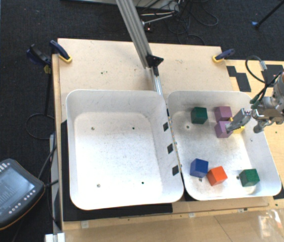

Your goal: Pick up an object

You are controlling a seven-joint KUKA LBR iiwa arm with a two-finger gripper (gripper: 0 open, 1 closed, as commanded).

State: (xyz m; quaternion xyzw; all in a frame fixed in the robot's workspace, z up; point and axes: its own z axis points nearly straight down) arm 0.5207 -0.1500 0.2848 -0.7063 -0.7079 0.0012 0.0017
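Gripper (246, 121) hangs at three o'clock over the right bin (268, 158), beside two purple blocks (223, 121); orange block (216, 175) at five

Position: fixed above the bench (132, 59), well back
Facing: down at a slant
Coverage: left bin (76, 135) centre-left of frame, right bin (265, 155) right; floor along top and left edges

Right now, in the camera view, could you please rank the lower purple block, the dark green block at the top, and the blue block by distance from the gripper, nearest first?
Measured from the gripper at the right bin's right side:
1. Lower purple block, just to its left.
2. Dark green block, farther left, near the bin's top.
3. Blue block, down-left toward the bin's front.
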